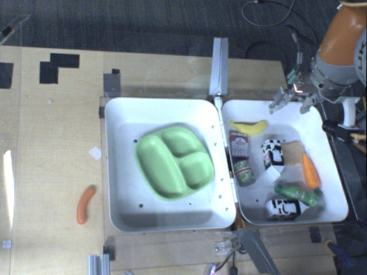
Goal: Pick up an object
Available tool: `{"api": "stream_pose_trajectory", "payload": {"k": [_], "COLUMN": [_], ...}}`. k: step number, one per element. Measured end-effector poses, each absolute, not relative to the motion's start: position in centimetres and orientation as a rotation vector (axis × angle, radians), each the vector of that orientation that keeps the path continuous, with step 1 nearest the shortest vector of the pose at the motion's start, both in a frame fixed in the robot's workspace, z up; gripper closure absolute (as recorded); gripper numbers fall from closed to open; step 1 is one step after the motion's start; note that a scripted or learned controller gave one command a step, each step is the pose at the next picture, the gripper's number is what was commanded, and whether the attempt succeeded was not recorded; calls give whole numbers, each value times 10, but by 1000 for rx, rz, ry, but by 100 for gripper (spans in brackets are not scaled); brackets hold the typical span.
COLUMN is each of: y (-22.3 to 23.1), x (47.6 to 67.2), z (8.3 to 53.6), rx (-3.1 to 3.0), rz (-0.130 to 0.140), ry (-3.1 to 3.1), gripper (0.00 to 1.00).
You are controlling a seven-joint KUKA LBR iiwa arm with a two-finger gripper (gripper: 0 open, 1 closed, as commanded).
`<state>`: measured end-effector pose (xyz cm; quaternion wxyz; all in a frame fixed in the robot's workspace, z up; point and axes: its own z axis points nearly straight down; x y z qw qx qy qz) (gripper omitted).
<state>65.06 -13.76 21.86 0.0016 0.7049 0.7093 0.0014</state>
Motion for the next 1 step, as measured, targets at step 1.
{"api": "stream_pose_trajectory", "payload": {"k": [1], "y": [-138], "x": [670], "z": [103], "rx": [2361], "rz": [3], "ry": [2070], "gripper": [0]}}
